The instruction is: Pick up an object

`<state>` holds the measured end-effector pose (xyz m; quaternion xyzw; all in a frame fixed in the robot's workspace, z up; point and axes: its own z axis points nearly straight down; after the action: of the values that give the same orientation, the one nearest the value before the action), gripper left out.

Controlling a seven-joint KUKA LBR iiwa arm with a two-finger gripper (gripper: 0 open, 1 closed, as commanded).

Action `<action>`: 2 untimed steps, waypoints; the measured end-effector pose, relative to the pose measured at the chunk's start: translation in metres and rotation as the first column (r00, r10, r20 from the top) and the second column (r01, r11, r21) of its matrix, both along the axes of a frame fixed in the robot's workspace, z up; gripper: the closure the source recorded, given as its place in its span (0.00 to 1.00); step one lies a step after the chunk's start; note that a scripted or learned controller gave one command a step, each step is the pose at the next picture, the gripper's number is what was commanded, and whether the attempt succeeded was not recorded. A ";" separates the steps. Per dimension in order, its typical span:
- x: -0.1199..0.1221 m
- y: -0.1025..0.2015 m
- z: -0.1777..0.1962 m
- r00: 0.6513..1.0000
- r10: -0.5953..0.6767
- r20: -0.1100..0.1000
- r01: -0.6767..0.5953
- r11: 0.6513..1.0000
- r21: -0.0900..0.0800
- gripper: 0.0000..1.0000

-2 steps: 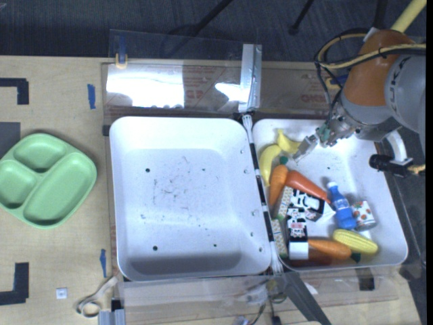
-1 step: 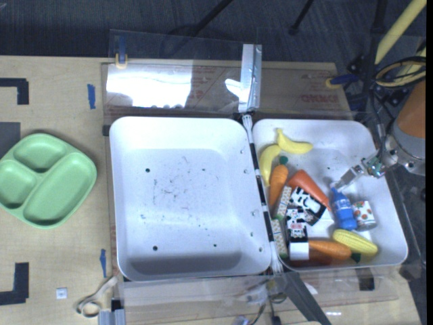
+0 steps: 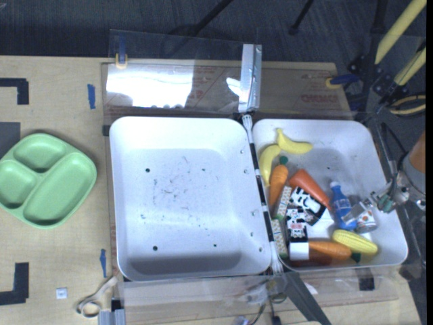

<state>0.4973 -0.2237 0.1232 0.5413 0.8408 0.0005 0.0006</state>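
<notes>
The tool [image 3: 387, 200] sits at the right bin's [image 3: 389, 154] edge, can't tell its grip; the blue bottle [image 3: 340, 207] and corn [image 3: 355, 241] lie just left of it.

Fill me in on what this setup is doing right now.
A robot arm is meant to pick up an object from two white bins. Its gripper sits at the right bin's right edge, with nothing seen between its fingers. That bin holds a pile of toys: a banana, carrots, corn, a small blue bottle and a black-and-white box. The left bin shows only scuff marks. A green divided plate rests on the bench to the left.
</notes>
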 end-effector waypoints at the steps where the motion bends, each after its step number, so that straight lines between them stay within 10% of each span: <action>1: 0.045 0.023 -0.037 0.996 0.090 0.005 -0.090 0.996 -0.003 0.00; 2: 0.047 0.023 -0.025 0.996 0.088 0.011 -0.088 0.996 -0.001 1.00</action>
<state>0.5445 -0.2004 0.0979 0.5037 0.8639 0.0035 0.0052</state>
